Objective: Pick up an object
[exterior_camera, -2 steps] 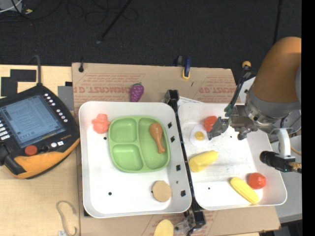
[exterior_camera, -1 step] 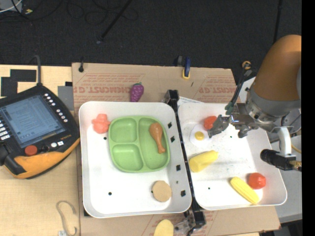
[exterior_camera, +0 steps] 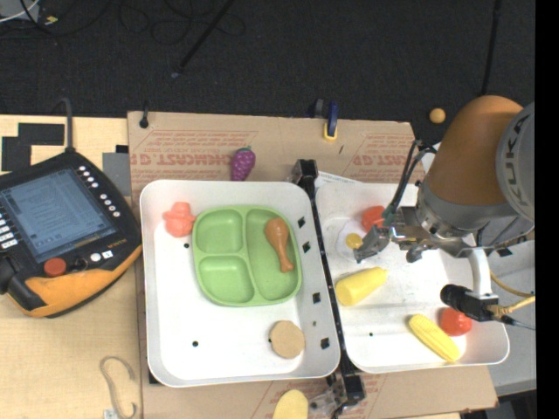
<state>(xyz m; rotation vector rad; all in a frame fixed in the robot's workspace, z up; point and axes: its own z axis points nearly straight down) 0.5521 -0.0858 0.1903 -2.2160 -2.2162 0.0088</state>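
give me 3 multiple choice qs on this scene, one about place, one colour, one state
1. Where does the drumstick lie?
A. on the green divided plate
B. in the right bin
C. on the cardboard

2. What colour is the toy beside that plate's upper left corner?
A. blue
B. pink
C. black

3. How does the purple grape bunch sit?
A. inside the left bin
B. on the plate
C. outside the bins, on cardboard

Key: 1 A, it rests in the plate's right compartment; 2 B, it is plainly pink; 3 C, it lies beyond the left bin's far rim.
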